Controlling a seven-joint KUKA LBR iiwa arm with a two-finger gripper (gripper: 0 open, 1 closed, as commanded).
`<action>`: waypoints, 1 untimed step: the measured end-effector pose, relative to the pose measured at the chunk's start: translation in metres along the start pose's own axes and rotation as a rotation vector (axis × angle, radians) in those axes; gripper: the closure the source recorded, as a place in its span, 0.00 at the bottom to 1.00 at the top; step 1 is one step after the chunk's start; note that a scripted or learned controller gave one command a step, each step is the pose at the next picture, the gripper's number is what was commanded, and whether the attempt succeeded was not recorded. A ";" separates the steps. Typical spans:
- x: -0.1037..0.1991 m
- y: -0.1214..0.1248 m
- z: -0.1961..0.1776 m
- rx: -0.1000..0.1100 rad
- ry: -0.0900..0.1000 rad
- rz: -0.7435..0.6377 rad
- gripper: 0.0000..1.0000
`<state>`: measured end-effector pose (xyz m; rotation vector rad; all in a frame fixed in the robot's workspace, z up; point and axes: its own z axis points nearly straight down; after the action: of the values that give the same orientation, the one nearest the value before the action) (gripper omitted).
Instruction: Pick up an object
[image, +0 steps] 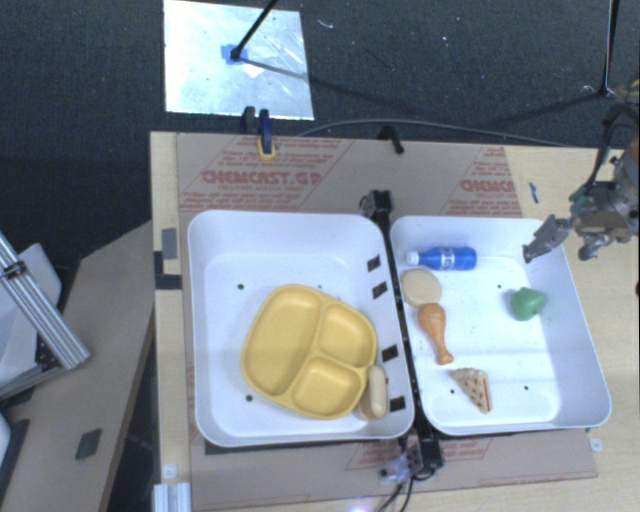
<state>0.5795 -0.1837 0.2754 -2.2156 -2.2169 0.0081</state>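
In the right bin lie a blue bottle on its side, a round tan piece, a toy chicken drumstick, a toy pizza slice and a green lump. My gripper hangs over that bin's far right corner, above and slightly right of the green lump. Its two fingers stand apart, open, with nothing between them. In the left bin a yellow divided plate lies with a tan bread-like piece at its right edge.
The two bins meet at a black-clipped seam. They rest on a cardboard sheet on the bench. A metal frame stands at the far left, and a shiny sheet lies on the floor behind.
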 end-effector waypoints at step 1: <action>0.001 0.002 -0.007 -0.011 -0.002 -0.003 0.00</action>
<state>0.5815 -0.1831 0.2820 -2.2187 -2.2267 -0.0015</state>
